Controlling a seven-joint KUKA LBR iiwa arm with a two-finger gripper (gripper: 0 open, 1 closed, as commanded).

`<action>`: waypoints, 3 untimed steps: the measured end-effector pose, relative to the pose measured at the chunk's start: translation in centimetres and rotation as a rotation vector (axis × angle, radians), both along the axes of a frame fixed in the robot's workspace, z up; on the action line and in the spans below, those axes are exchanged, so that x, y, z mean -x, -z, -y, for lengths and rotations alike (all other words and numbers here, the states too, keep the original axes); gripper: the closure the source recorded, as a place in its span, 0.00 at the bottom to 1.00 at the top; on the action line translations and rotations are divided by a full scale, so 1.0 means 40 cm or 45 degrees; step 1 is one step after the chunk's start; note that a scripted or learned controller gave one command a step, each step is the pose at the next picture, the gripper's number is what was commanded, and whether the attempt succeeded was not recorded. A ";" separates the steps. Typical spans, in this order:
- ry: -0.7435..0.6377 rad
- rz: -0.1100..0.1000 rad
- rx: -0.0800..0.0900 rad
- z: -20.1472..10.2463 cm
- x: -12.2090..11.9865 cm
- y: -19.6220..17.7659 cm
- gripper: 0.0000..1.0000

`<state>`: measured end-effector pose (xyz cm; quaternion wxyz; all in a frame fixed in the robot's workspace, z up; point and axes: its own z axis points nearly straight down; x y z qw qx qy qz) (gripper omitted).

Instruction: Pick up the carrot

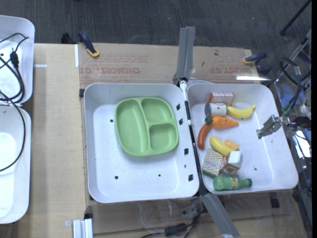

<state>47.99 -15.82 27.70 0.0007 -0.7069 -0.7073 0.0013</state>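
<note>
The carrot [225, 123] is orange with a small green top at its left end. It lies on its side in the upper middle of the right bin [277, 155]. It sits between a yellow banana [241, 112] above it and a reddish sausage [202, 135] below-left. My gripper [267, 127] is a small grey shape low over the right side of the same bin. It is well to the right of the carrot and apart from every object.
The right bin also holds a small box [221, 97], a can [216, 108], a yellow piece [223, 146], two small cartons [221, 162] and a green bottle [232, 183]. A green divided plate [147, 126] lies in the left bin [99, 148].
</note>
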 end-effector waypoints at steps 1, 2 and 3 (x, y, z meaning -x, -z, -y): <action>0.036 -0.001 -0.001 0.142 0.006 0.111 0.00; -0.140 -0.001 -0.003 0.148 0.003 0.369 0.00; -0.065 0.005 -0.002 -0.022 -0.151 0.461 0.00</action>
